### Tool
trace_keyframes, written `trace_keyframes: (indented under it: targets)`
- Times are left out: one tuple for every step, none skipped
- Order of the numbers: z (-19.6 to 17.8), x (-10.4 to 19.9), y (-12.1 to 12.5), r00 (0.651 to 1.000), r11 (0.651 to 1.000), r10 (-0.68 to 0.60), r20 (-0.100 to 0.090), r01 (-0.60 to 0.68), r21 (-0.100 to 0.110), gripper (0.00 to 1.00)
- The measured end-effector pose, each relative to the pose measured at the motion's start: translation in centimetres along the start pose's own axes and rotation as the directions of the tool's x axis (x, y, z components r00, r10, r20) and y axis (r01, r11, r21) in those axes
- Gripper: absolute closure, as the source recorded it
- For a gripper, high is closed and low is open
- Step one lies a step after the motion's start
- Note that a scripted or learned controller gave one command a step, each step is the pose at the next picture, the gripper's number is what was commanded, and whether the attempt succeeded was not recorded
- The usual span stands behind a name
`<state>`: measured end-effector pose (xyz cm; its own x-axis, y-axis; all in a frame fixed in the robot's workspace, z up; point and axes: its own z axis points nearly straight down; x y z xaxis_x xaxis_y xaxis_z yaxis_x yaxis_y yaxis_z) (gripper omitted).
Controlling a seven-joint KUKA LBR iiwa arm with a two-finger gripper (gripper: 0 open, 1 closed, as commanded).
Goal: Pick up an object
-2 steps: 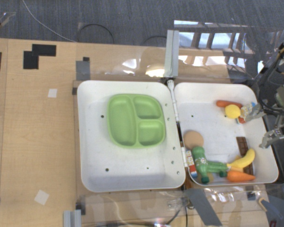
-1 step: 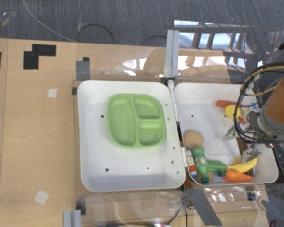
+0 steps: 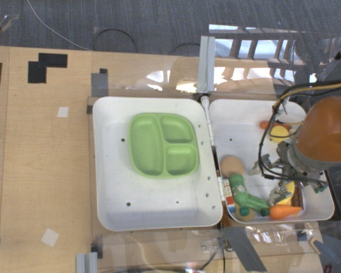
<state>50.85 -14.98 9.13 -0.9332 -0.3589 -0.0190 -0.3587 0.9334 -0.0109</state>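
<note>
Your gripper (image 3: 285,182) sits low in the right bin (image 3: 238,115) over the clutter by the orange carrot (image 3: 285,211) and green bottle (image 3: 245,195); can't tell its grip state, so descend straight onto one item, not between two.

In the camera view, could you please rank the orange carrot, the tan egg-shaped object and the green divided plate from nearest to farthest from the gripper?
The gripper is low in the right bin.
1. Orange carrot, just below it at the bin's near edge.
2. Tan egg-shaped object, to its left in the same bin.
3. Green divided plate, in the left bin.
</note>
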Motion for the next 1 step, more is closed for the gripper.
trace_keyframes:
  targets:
    - [-0.09,-1.48,4.85,1.0,1.0,-0.03,0.002,0.03,0.002,0.0]
